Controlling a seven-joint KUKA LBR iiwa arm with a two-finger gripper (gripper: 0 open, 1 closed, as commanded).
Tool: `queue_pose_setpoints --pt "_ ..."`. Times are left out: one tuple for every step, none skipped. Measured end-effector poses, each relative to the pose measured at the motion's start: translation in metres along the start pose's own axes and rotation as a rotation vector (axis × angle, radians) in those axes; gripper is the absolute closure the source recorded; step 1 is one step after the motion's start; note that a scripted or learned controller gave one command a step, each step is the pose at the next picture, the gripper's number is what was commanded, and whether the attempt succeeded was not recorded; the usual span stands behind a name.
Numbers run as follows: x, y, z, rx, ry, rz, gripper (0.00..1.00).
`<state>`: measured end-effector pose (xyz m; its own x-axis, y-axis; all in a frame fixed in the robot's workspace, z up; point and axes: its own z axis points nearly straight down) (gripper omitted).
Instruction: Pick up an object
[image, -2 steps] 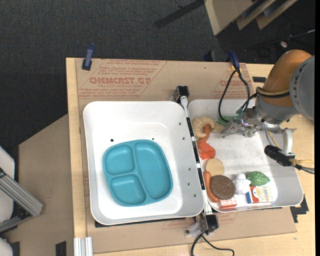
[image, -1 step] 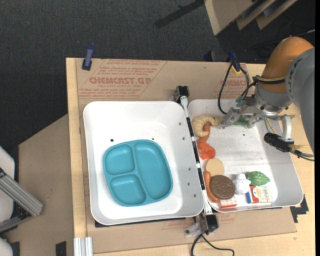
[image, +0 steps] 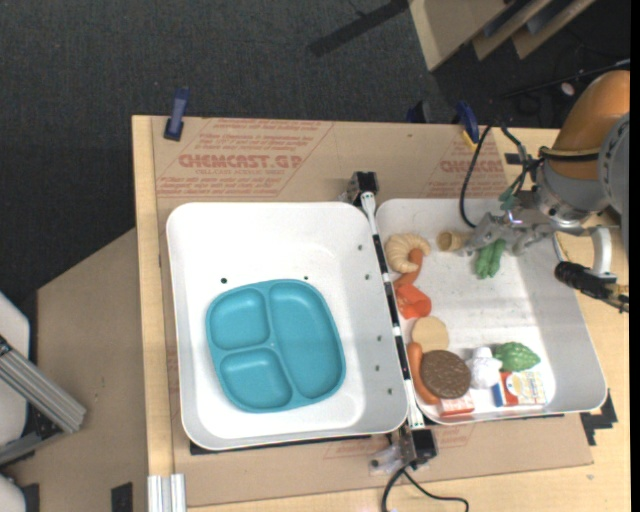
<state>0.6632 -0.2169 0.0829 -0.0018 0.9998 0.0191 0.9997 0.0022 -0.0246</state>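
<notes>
over the far end of the right bin (image: 560, 300), gripper (image: 490, 240) low on a green toy (image: 489, 260) lying near the back wall, finger state impossible to tell, seemingly mid-grasp, next calling for a firm close and straight lift.
</notes>
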Motion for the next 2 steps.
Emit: queue_pose_setpoints --pt "0.066 -0.005 0.0 -0.012 -0.017 -0.004 0.0" --pt "0.018 -0.001 0.001 -0.001 -0.012 0.001 0.0"
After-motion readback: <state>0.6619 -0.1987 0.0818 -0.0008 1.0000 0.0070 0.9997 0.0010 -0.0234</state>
